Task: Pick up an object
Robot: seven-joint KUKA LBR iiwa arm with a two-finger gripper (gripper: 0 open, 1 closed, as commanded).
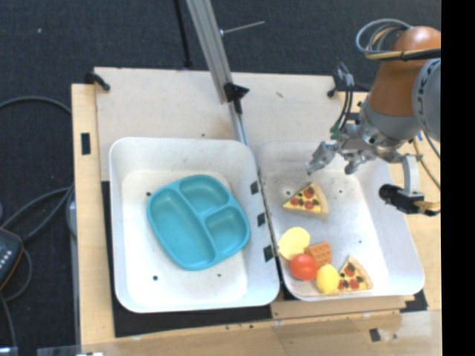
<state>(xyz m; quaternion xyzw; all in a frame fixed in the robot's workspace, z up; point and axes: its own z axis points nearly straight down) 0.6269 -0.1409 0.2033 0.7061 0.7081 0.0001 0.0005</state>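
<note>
My gripper [335,162] hovers over the back of the right bin [393,251], open, with nothing between its fingers. Just below and left of it lies a toy pizza slice [306,199], apart from the fingertips. Toward the bin's front sits a cluster: a pale yellow round piece [295,239], a red tomato [302,266], an orange cracker [320,252], a yellow lemon [327,278] and a second pizza slice [355,274].
The left bin [130,199] holds a blue divided plate [198,219]. A slanted metal pole [211,39] rises behind the bins, its foot near the gap between them. A black fitting on the arm [401,196] hangs over the right bin's right rim.
</note>
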